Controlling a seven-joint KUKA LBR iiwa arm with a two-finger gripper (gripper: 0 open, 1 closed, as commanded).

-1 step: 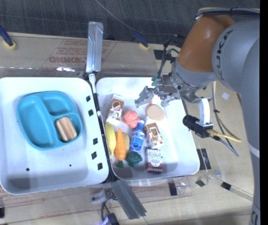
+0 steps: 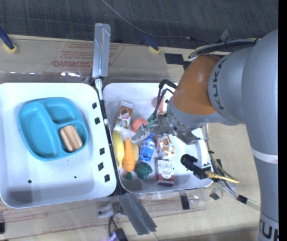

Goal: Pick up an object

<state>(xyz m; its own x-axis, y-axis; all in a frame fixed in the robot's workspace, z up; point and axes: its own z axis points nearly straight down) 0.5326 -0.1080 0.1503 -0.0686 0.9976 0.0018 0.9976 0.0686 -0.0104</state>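
Left bin (image 2: 2,149), white and shallow, holds a blue divided plate (image 2: 42,122) toward its upper left. A tan bread roll (image 2: 71,137) lies in the plate's lower-right compartment. Rest of that bin's floor is bare white.

A metal bracket (image 2: 101,49) stands at the top of the divider between the bins.

Right bin (image 2: 114,92) is cluttered. Along its left wall: a yellow banana (image 2: 118,145), upright-ish, with an orange carrot (image 2: 128,155) just beside it on the right, touching. Above them a small brown-and-white carton (image 2: 124,116), tilted. An orange-red piece (image 2: 139,123) sits right of that carton. Below the carrot, a dark green item (image 2: 143,170) near the bin's front wall. A blue packet (image 2: 147,150) lies mid-bin, right of the carrot. Another small carton (image 2: 166,145) next to it, and a red-and-white box (image 2: 165,170) below that, near the front wall. A pinkish object (image 2: 157,103) is partly hidden near the wrist.

Gripper (image 2: 151,127) is low in the right bin, over the middle of the clutter, between the orange-red piece and the blue packet. Cannot tell how far its jaws are apart; metal parts blur into the objects. Cannot tell if anything is held.

Arm (image 2: 249,84), grey with an orange band (image 2: 196,87), comes in from the right and covers the bin's right part. Cables (image 2: 218,174) trail by the bin's lower-right corner.
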